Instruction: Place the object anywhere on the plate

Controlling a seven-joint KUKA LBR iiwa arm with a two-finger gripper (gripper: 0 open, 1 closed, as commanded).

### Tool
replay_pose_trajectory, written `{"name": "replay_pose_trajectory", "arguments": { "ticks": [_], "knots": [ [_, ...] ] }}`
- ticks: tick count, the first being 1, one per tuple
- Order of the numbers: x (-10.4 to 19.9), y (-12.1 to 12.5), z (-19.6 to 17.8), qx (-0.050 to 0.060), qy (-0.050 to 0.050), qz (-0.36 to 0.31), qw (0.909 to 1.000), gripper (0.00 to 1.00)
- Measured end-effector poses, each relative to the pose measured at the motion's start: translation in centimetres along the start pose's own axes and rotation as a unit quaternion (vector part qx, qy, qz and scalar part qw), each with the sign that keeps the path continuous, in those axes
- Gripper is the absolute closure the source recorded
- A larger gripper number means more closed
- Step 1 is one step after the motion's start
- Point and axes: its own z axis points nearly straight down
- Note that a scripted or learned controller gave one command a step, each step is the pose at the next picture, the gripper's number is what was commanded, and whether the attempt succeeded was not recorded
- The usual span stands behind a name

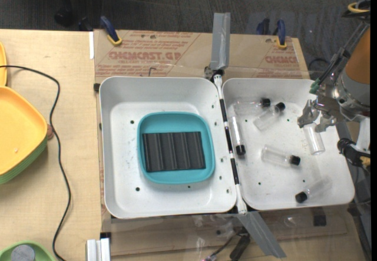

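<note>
Nearest the worktop's front edge, a clear vial with a black cap (311,190) lies in the front right corner of the right bin (259,195). Behind it another capped vial (280,156) rests mid-bin, one (237,134) lies along the left wall, and two more (266,114) sit toward the back. The pincer (313,125) hangs over the bin's right side with a clear vial (316,139) apparently between its fingers, closed narrow on it. The teal plate (148,130) with its dark ribbed insert sits in the left bin (118,195), bare of vials. By my reading, the grasp looks made; carrying across and setting down remain.
</note>
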Motion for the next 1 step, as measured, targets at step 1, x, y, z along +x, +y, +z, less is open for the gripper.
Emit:
{"name": "replay_pose_trajectory", "arguments": {
  "ticks": [1],
  "knots": [
    [0.0, 0.01, -0.02, 0.0, 0.0, 0.0, 1.0, 0.0]
  ]
}}
